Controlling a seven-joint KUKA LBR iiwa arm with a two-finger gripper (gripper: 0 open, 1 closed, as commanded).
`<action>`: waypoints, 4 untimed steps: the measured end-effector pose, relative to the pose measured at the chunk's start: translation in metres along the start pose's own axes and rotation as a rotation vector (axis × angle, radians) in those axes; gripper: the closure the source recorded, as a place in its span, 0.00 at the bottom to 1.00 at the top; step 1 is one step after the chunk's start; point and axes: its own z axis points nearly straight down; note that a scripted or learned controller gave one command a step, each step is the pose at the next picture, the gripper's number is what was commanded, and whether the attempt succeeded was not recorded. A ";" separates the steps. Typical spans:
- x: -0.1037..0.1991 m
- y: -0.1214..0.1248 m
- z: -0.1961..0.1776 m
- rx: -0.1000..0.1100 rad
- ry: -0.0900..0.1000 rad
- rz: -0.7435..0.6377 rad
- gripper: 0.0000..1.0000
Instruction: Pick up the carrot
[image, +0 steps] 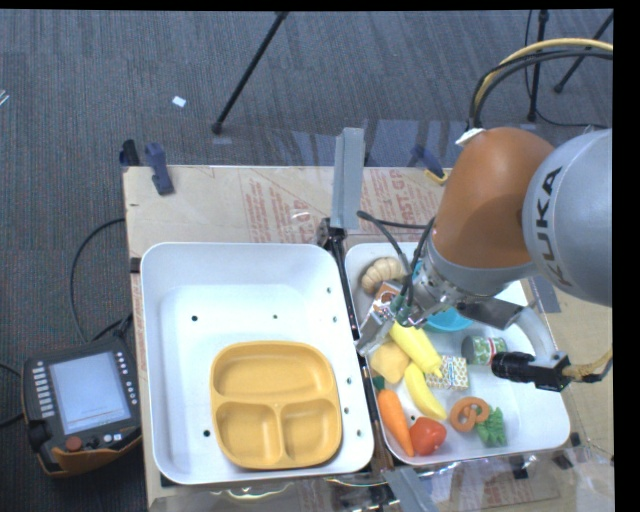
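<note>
Dark grey carpet (300, 80) covers the floor around a plywood bench (250, 200), with black stand legs (245, 75) crossing it and a teach pendant (85, 405) lying at the left.

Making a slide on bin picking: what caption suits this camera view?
KUKA arm's gripper hovers over toy food in the right bin; the carrot lies by its front edge.

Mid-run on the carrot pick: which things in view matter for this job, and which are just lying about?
Job:
- carrot, near the front edge of the right bin
- gripper, over the right bin's left side

Lying about:
- yellow divided plate in the left bin
- bananas
- red pepper
- pretzel
- croissant
- teach pendant left of the bench
</note>
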 end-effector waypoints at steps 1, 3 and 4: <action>0.059 0.020 0.057 -0.002 -0.001 0.168 0.00; 0.048 0.131 0.152 -0.016 -0.008 -0.234 0.00; 0.049 0.131 0.142 -0.011 -0.006 -0.238 1.00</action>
